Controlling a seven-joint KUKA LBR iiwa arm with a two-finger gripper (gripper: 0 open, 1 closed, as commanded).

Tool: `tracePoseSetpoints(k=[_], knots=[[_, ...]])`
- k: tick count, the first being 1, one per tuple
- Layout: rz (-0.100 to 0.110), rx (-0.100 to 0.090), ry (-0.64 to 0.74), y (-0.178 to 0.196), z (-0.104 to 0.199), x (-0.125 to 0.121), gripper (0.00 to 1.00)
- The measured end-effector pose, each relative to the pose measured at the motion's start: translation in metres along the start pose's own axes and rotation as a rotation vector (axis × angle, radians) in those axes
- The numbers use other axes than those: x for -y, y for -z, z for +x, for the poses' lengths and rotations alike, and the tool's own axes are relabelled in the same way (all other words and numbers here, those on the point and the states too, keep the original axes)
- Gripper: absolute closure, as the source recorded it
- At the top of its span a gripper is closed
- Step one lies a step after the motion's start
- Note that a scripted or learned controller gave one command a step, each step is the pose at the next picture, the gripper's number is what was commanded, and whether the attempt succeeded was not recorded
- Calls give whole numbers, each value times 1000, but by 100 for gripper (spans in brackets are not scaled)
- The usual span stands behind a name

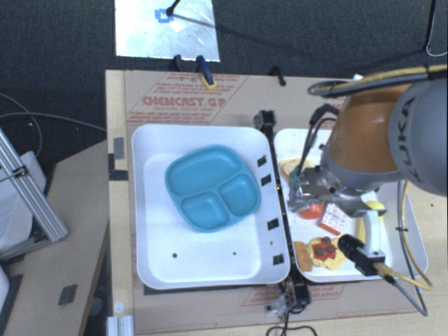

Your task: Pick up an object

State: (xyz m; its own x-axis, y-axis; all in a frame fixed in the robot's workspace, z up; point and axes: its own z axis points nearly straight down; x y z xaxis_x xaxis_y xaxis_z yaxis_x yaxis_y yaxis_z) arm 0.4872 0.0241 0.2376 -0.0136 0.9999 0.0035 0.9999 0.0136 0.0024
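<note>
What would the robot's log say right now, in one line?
gripper: over right bin | nearest: red item | blue plate: left bin | held: unclear

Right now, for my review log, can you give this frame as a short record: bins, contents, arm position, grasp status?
left bin: holds a blue divided plate, lying flat
right bin: several small items, among them a red and white packet and a pizza-like toy
arm: reaches over the right bin
gripper: low at the right bin's left side, next to a small red item
grasp: cannot tell
</note>
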Motion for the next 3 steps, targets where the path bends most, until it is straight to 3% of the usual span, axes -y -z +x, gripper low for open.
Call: tracePoseSetpoints(k=[1, 2, 3], knots=[[-8, -2, 0, 93, 86, -2, 100], [5, 2, -4, 55, 139, -1, 100], [-17, -3, -8, 204, 144, -33, 100]])
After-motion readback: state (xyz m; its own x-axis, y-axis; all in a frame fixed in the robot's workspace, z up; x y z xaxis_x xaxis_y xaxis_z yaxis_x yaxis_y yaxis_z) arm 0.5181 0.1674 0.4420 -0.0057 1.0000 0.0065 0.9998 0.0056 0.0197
